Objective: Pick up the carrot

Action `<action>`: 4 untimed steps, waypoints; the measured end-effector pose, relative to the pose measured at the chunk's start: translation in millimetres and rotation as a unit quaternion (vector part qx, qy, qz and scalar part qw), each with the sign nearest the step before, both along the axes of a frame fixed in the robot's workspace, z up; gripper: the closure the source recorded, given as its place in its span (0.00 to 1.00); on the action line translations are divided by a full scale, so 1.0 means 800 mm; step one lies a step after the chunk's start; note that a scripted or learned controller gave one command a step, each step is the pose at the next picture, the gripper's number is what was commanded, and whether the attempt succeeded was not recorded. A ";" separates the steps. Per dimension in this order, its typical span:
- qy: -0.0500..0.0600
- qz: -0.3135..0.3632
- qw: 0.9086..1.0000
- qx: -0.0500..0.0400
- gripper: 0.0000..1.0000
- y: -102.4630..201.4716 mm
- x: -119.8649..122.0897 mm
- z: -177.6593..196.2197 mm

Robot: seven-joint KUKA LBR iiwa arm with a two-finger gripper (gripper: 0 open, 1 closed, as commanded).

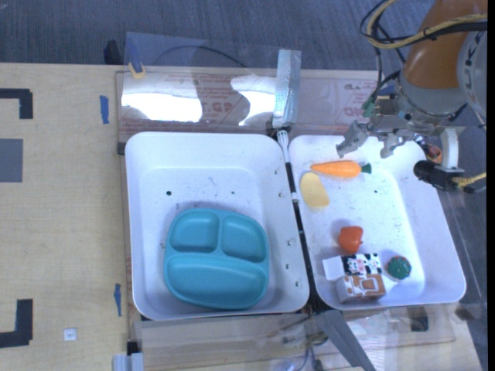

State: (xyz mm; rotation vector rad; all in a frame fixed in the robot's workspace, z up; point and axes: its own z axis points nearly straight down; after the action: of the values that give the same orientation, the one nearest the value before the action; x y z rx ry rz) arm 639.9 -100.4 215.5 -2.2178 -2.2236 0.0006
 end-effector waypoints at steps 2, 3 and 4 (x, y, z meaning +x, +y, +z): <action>-0.005 0.088 0.996 0.000 1.00 -0.007 0.038 -0.120; -0.001 -0.022 1.000 0.001 1.00 0.063 -0.024 -0.036; 0.002 -0.230 0.973 0.000 1.00 0.116 -0.120 -0.027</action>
State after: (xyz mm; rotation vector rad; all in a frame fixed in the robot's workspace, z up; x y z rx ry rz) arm 543.8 -7.8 193.9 -2.6672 -1.6505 0.0052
